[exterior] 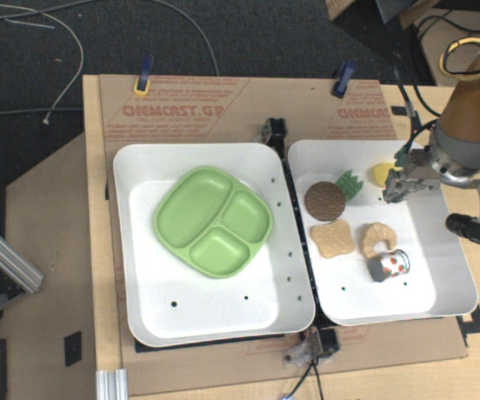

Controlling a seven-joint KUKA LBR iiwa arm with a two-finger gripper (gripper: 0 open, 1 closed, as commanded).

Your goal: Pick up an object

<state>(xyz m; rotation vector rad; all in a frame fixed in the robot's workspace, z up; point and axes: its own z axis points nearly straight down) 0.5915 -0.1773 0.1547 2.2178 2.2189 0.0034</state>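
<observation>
While gripper (392, 188) hovers in right bin (440, 298), finger gap unreadable, can't tell. Yellow object (382, 172) just beside tip, near back wall. Centre over it, descend straight, avoid green toy (350, 183).

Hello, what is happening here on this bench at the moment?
A grey robot arm reaches in from the right, and its hand hangs over the right bin, near a small yellow item. Nothing is visibly gripped. A brown round cookie, a green piece, a cracker, a croissant and a small can lie there. The left bin holds a green divided plate.
</observation>
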